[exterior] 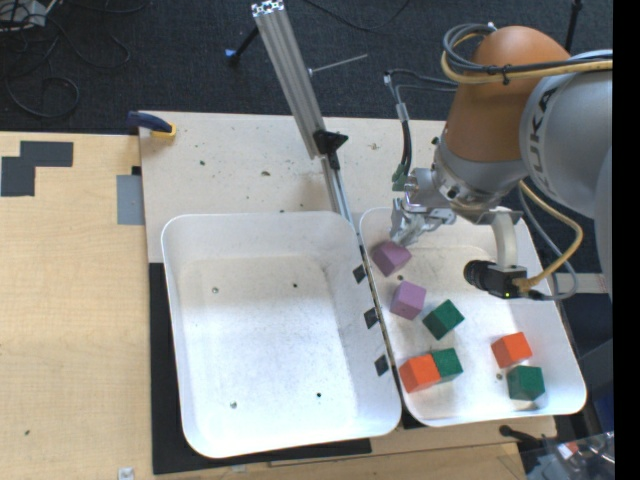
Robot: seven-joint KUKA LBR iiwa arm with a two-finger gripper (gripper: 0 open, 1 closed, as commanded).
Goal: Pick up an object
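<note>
In the right bin (560,383) lie several small blocks. One purple block (390,258) sits tilted near the bin's left wall, directly under my gripper (403,234), which reaches down to its top edge. A second purple block (408,299) lies just below it, with a green block (443,319) beside that. Nearer the front, an orange block (420,372) touches a green one (447,363). Another orange block (511,349) and a green block (525,381) lie at the right front.
The left bin (200,268) stands beside the right one, black clips joining their shared wall. A slanted metal rail (300,88) rises behind the bins. The arm's bulky orange-banded wrist (500,88) overhangs the right bin's back.
</note>
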